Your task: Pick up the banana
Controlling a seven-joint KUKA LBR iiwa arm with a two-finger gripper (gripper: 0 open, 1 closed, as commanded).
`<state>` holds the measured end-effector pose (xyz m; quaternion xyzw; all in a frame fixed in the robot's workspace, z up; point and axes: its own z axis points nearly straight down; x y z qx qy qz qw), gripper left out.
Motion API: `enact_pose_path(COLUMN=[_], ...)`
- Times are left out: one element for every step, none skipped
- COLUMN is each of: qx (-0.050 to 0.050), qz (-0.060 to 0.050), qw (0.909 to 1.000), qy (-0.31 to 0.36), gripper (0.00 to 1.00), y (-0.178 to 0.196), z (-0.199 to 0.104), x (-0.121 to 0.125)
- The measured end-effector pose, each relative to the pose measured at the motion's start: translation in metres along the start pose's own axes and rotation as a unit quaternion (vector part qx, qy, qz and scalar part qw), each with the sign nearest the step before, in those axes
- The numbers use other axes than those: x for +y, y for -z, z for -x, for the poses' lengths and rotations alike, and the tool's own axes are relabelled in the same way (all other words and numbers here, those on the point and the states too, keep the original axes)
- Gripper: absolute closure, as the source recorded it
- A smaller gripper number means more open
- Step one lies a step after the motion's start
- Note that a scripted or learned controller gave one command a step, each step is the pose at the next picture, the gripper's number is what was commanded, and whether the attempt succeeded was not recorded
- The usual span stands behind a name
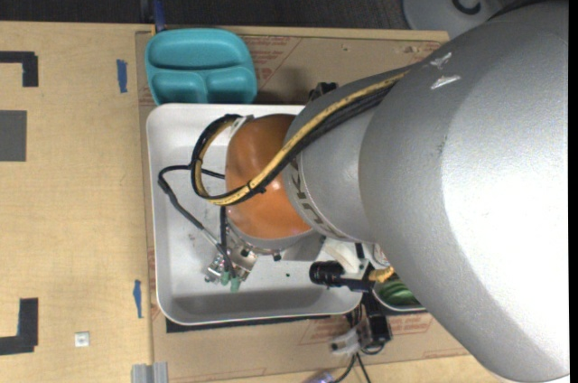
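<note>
At the lower middle of the frame, a yellow-green sliver [388, 277] peeks from under my arm [452, 191]; it may be the banana, though too little shows to be sure. Left of it, my gripper [226, 271] hangs low over the white bin [167, 191], toward its lower left, and I cannot tell whether it is wide or narrow. A banana is light and soft, curved and easily bruised, so I would take it across the middle, gently. Farther back, at the upper left, a teal tray [199, 65] sits just beyond the bin.

Bare bin floor [176, 191] left of bulky arm [433, 173].
</note>
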<state>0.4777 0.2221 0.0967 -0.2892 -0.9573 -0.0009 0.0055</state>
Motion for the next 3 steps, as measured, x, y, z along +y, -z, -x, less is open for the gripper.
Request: enact_pose_path(qx=[-0.001, -0.001, -0.002], qz=[0.001, 0.002, 0.004], qw=[1.0000, 1.0000, 1.0000], qy=[0.000, 0.000, 0.000], gripper=[1.00, 1.00, 1.00], y=[0.010, 0.020, 0.030], z=[0.000, 0.001, 0.001], x=[0.000, 0.001, 0.002])
